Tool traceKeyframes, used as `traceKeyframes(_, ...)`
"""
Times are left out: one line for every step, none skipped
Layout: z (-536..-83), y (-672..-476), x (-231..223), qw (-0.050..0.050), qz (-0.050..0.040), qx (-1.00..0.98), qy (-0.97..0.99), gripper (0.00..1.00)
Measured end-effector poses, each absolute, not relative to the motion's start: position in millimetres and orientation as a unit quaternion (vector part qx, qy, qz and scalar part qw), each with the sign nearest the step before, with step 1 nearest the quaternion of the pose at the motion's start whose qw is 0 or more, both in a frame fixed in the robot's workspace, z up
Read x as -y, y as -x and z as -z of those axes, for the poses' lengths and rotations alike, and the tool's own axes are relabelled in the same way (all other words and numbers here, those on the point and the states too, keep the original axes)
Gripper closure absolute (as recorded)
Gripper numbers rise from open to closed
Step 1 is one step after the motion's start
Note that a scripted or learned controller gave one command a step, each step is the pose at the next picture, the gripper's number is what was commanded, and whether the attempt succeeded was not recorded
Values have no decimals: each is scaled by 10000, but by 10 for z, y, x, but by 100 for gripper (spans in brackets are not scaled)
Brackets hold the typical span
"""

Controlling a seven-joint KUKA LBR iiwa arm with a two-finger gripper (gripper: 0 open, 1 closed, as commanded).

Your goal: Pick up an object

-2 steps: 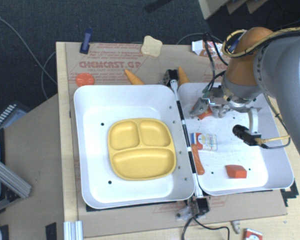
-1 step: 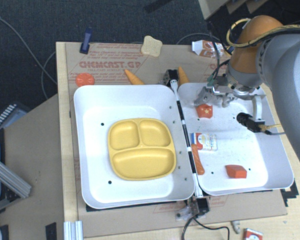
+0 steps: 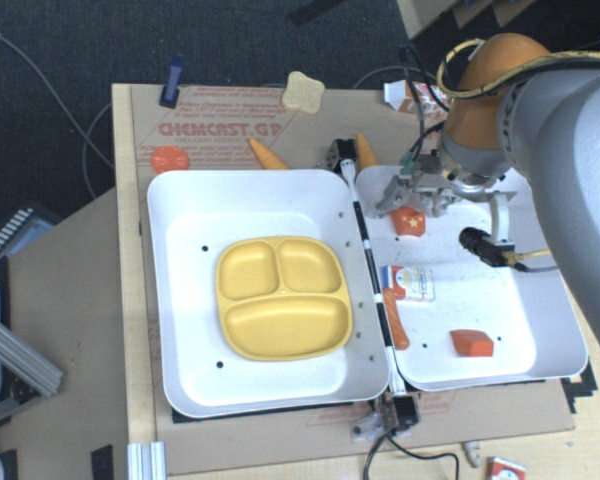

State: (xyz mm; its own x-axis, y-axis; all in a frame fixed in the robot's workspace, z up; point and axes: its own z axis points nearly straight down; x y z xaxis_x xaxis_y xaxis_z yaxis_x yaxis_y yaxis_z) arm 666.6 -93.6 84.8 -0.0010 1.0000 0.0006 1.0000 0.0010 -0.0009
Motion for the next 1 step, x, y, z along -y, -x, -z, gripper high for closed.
traceKeyframes(-849,-6582,943,5,-6,7072,7070,0)
